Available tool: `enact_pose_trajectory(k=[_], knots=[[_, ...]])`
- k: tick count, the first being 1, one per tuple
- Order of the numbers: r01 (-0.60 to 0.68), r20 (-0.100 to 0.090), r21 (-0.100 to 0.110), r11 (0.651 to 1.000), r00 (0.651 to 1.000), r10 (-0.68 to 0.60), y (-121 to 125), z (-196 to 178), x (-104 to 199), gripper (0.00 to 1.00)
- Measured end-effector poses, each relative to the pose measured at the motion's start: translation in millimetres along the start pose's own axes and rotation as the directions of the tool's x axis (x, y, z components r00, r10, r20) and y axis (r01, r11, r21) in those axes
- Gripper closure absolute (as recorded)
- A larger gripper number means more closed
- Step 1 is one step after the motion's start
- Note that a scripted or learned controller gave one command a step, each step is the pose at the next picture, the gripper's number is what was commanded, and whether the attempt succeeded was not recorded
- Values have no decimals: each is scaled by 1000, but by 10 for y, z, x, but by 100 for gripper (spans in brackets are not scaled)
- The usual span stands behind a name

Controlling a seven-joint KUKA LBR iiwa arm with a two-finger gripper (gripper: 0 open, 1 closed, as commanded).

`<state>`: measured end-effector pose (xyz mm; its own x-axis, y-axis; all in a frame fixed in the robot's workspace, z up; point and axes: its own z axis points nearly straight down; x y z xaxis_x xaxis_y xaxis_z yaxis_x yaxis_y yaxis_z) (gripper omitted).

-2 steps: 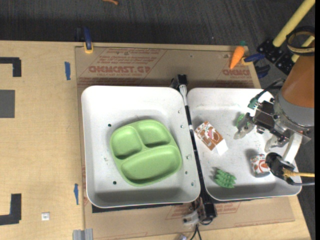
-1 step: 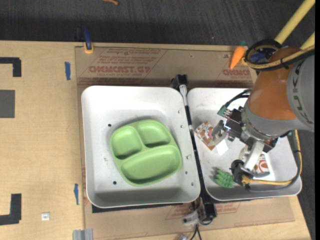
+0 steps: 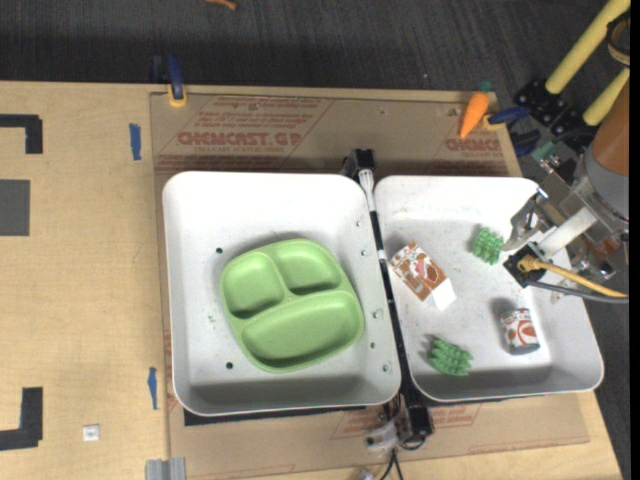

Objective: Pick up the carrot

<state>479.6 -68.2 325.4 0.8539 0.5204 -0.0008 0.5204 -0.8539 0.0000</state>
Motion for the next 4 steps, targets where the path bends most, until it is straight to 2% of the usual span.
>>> enact_pose_trajectory(k=[1, 2, 3, 4], knots=[[-108, 2, 4, 994, 994, 108, -311, 859, 178, 0], [91, 1, 4, 996, 996, -91, -89, 1414, 42, 0], [309, -1, 1, 951, 951, -309, 284, 2305, -179, 0], [-86, 0, 2, 996, 996, 86, -219, 1411, 149, 0]])
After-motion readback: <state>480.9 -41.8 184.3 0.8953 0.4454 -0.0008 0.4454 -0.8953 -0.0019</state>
